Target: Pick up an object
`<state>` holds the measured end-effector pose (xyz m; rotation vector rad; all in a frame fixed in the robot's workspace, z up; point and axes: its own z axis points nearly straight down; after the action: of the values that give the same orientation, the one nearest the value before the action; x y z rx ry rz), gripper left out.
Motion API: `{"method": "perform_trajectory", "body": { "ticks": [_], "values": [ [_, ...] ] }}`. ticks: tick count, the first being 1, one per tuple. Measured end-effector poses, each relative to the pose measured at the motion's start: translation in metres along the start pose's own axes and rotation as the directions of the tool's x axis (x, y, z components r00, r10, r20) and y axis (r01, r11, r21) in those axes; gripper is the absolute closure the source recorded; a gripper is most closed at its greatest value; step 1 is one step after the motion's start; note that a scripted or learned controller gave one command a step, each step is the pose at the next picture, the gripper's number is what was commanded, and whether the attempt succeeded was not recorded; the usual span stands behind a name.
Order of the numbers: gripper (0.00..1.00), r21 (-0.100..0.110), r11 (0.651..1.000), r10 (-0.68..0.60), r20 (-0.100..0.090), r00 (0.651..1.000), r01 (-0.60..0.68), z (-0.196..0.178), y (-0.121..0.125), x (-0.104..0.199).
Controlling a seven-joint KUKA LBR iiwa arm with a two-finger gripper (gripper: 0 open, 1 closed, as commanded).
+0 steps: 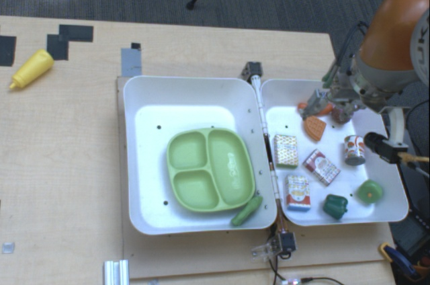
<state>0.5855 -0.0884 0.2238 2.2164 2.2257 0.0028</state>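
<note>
In the right bin (396, 206), far end: end effector (327, 104) sits low over the far-left corner area, arm (396, 35) coming in from the right. Can't tell its grip state; the wrist hides it. Nothing visibly held.

Candidates in the right bin: orange wedge-shaped item (314, 127) just near-left of the end effector, closest target. Small can (353, 150) to the right of it. Checkered box (286, 150), red/white packet (322, 167) and carton (297, 192) clustered mid-bin, apart but close. Green pepper (335, 206) and round green item (369, 192) at the near end.

Left bin (131, 142) holds a green divided plate (210, 169); a green pod-shaped item (246, 210) lies at its near-right edge. Yellow bottle (31, 69) on the counter (60, 163), far left, well apart.

Judgement: approach stage, pick not yet made. The orange item looks the likeliest target. To do well: centre over it w/ the grip across its narrow side, descend straight, avoid the bin's far wall, lift vertically. It looks small and flat, so slip risk if grabbed off-centre.
</note>
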Motion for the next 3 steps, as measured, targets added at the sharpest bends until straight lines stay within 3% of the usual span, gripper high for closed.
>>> {"method": "perform_trajectory", "body": {
  "ticks": [1, 2, 3],
  "values": [
    [0.0, -0.002, 1.0, 0.003, 0.001, 1.0, -0.003, 0.121, -0.092, -0.028],
    [0.0, -0.017, 1.0, 0.005, 0.007, 1.0, -0.005, 0.134, -0.094, -0.002],
    [1.0, -0.023, 1.0, 0.002, 0.0, 1.0, -0.002, 0.121, -0.091, 0.002]
  ]
}}
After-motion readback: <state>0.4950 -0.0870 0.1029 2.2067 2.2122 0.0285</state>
